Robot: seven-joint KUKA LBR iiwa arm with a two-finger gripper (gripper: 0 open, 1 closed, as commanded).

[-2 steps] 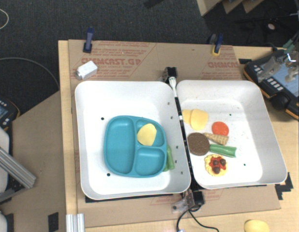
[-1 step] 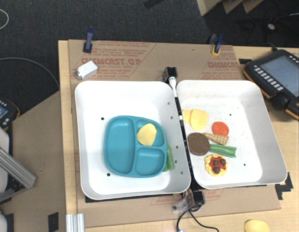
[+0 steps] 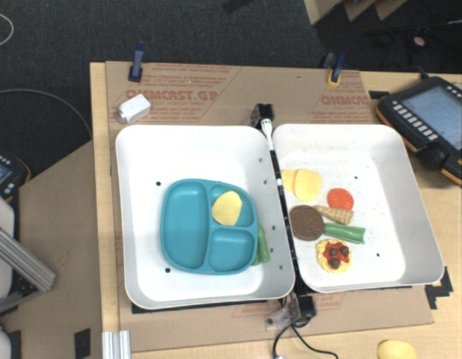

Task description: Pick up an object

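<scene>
1. the toy food lies clustered in the right bin (image 3: 380, 155), toward its left wall: a yellow piece (image 3: 302, 183), a red tomato (image 3: 340, 198), a brown disc (image 3: 306, 222), a green pod (image 3: 345, 232).
2. the pod's long axis runs roughly left to right.
3. the claw's state cannot be told here.
4. a green item (image 3: 262, 247) is half hidden behind the blue tray (image 3: 188, 226) in the left bin (image 3: 141, 200).

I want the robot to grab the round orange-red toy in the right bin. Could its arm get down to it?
Probably yes. The round orange-red toy lies uncovered in the right white bin, with open floor above and right of it. Only the tan cone-shaped piece crowds its lower edge.
</scene>
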